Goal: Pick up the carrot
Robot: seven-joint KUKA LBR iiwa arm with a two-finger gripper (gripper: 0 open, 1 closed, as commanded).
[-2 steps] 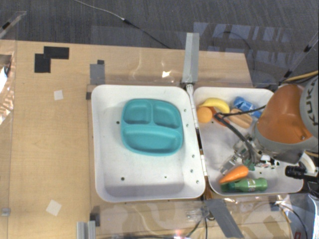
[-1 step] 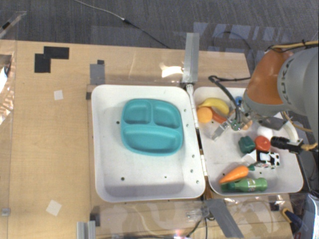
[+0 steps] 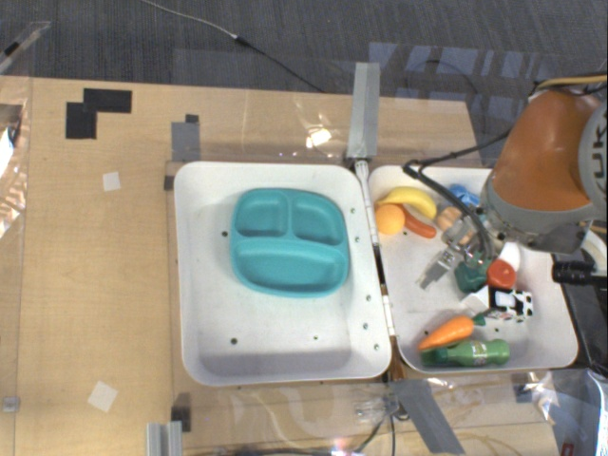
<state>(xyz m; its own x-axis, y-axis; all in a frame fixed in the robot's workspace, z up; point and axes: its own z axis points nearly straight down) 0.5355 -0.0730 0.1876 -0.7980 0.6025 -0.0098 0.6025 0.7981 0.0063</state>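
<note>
View: camera view, looking down at a slant on the table (image 3: 95, 302).
Left bin (image 3: 204, 350): white and shallow; holds a teal divided plate (image 3: 288, 240) lying flat near its middle.
Right bin (image 3: 418, 302): white and shallow, set edge to edge with the left bin; holds all the small items.
Arm (image 3: 546, 160): grey with an orange band, reaching in from the right over the far right part of the right bin.
Gripper (image 3: 437, 269): low over the middle of the right bin, pointing toward the near left.
Jaws: cannot tell whether released or clenched; no item is seen between them.
Carrot (image 3: 448, 332): lies in the near part of the right bin, thick end toward the left, apart from the gripper and nearer the camera.
Green bottle (image 3: 467, 353): on its side, just beside the carrot, against the near wall.
Banana (image 3: 408, 198): far left corner of the right bin.
Orange (image 3: 389, 218): touching the banana, by the left wall.
Black-and-white toy (image 3: 513, 304): right of the carrot, near its leafy end.
Dark green item (image 3: 470, 276): just right of the gripper; its kind is unclear.
</note>
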